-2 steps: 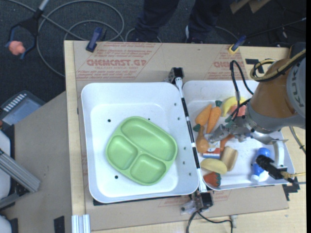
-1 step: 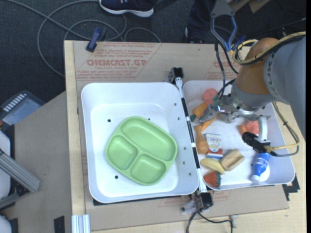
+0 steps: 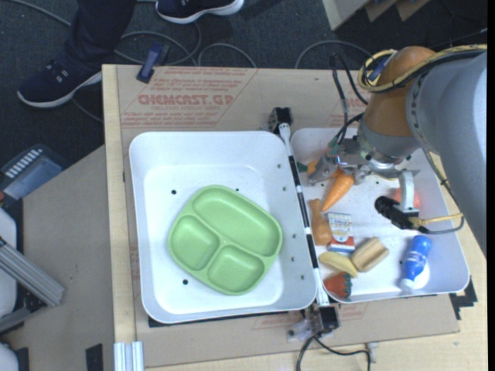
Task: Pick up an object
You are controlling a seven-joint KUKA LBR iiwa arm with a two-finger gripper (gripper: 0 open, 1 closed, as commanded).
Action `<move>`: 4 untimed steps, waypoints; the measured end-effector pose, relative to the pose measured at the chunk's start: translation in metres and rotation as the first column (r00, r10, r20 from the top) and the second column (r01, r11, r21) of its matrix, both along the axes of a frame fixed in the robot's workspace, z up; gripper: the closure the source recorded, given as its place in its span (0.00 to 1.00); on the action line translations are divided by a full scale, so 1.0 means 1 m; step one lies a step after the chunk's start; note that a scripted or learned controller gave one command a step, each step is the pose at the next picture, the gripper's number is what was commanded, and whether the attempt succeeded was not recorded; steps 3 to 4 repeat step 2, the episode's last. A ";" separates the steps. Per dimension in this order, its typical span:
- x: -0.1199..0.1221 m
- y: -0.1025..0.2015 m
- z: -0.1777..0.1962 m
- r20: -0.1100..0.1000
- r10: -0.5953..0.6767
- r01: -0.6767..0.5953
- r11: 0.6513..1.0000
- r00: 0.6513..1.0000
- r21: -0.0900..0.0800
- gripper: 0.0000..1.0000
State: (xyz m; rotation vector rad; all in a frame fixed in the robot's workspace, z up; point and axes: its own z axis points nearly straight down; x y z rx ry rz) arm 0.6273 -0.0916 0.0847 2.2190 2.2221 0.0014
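While the grey arm with its orange band [image 3: 394, 91] leans over the right-hand white bin [image 3: 456, 277], the tool [image 3: 346, 163] sits low at that bin's upper left, and whether it is spread or pinching I cannot tell. Just below it, touching or nearly so, lies a tilted orange plastic carrot [image 3: 336, 189]; further below rest a tan bread-roll toy [image 3: 370, 253] and a blue-and-white bottle [image 3: 416, 260]. Well to its left, a green divided plastic plate [image 3: 224, 239] lies in the left white bin [image 3: 155, 161].

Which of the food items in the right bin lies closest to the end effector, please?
The carrot: its orange cone sits right under the end effector, while the banana, bread and strawberry lie farther down the bin.
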 end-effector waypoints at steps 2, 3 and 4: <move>-0.025 0.084 0.101 0.001 0.001 -0.001 1.000 1.000 0.002 1.00; -0.025 0.084 0.101 0.001 0.001 -0.001 1.000 1.000 0.002 1.00; -0.025 0.084 0.101 0.001 0.001 -0.001 1.000 1.000 0.002 1.00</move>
